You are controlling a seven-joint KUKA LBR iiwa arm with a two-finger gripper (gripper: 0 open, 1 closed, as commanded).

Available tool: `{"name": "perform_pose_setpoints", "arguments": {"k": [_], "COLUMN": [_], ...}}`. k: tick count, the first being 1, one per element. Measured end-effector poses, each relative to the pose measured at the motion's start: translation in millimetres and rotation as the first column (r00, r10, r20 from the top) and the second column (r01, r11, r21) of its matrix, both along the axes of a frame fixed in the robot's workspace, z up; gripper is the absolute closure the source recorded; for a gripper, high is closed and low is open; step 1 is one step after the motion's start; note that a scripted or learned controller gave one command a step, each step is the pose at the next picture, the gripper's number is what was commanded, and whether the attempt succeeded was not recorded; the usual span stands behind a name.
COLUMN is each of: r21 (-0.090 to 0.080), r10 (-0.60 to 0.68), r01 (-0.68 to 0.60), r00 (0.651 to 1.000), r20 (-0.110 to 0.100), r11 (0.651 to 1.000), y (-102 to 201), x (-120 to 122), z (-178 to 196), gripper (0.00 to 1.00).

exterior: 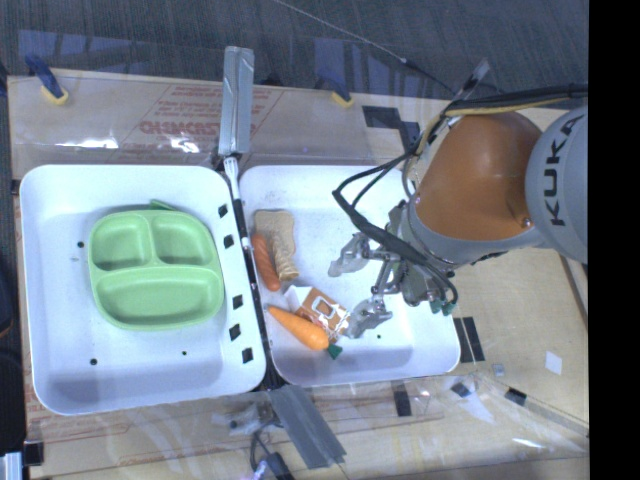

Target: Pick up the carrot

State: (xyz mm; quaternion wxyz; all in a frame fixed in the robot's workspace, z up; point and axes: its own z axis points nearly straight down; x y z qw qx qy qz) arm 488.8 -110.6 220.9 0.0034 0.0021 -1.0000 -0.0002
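The carrot (299, 329) lies in the right bin (430, 353), near its front left corner. It is orange, with a green tip pointing right. My gripper (359, 288) hovers just right of it and a bit further back, over the middle of the bin. It is open: one finger (349, 259) points toward the bin's back, the other finger (369, 317) ends close to the carrot's green tip. Only white bin floor shows between them.
A small orange-and-white packet (322, 310) sits against the carrot's back side. A tan bread-like piece (280, 241) and a reddish sausage-like piece (264, 261) lie along the bin's left wall. The left bin (50, 368) holds a green divided plate (155, 268).
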Motion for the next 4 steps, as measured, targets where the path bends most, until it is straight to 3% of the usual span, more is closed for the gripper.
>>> {"name": "perform_pose_setpoints", "arguments": {"k": [1,2,3,4], "r21": [0.005,0.004,-0.002,-0.001], "r10": [0.475,0.48,0.34,0.424], "r01": [-0.475,-0.48,-0.34,-0.424], "r00": [0.88,0.878,0.94,0.906], "r20": [0.003,-0.001,0.014,0.009], "r11": [0.88,0.877,0.941,0.906], "y": [7.0,6.1,78.2,117.8], "x": [17.7,18.8,46.8,69.5], "z": [-130.0,-122.9,-26.4,0.8], "gripper": [0.0,1.0,1.0,1.0]}}
